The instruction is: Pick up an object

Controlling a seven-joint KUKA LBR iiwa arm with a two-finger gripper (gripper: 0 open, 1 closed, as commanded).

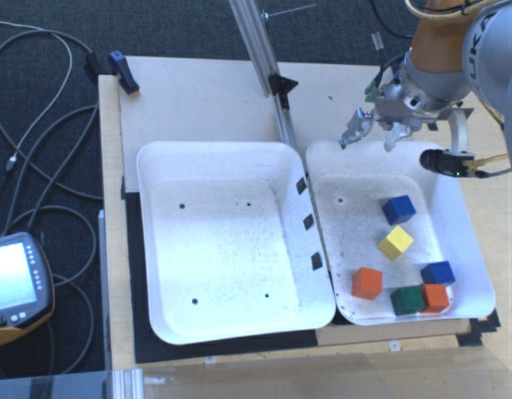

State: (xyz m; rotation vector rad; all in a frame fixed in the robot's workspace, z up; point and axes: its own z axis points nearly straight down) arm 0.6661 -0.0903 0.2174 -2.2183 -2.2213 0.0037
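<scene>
My gripper [370,135] hangs above the far rim of the right bin [464,223], fingers spread open with nothing between them. Below it, in the right bin, lie several blocks: a blue cube [398,209], a yellow cube [396,242], an orange cube [367,283], a green cube [407,300], a second orange cube [436,298] and a second blue block [438,272]. The nearest, the blue cube, sits well toward the front of the gripper, apart from it.
The left bin [156,223] stands beside the right one. A slanted metal rail [256,40] runs from the top down to the gap between the bins. A black sensor [443,161] juts from the wrist. Cables and a pendant [15,281] lie left of the bench.
</scene>
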